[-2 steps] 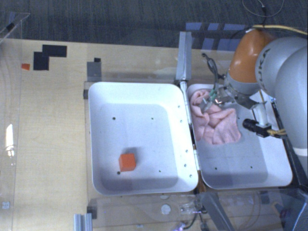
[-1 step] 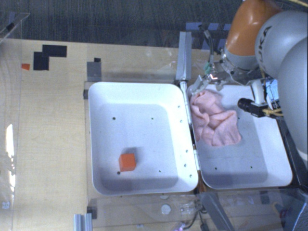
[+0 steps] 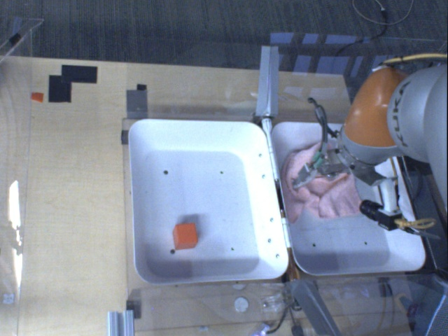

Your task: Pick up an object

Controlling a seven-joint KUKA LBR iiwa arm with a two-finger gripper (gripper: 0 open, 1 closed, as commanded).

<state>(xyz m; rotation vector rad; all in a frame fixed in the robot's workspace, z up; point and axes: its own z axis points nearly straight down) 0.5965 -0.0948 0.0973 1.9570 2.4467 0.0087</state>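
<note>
A crumpled pink cloth point(image 3: 329, 194) lies in the right bin point(image 3: 350, 257), toward its back left. My gripper point(image 3: 310, 173) hangs low over the cloth's upper part, its metal fingers reaching down and left onto the folds. An orange block point(image 3: 185, 235) rests in the left bin point(image 3: 203, 145), near its front left. The gripper is far from that block.
A grey metal post point(image 3: 267, 82) stands at the back between the two bins. Black patches point(image 3: 70, 81) and a small orange mark point(image 3: 37, 97) sit on the wooden bench at the far left. A clear panel stands along the left side.
</note>
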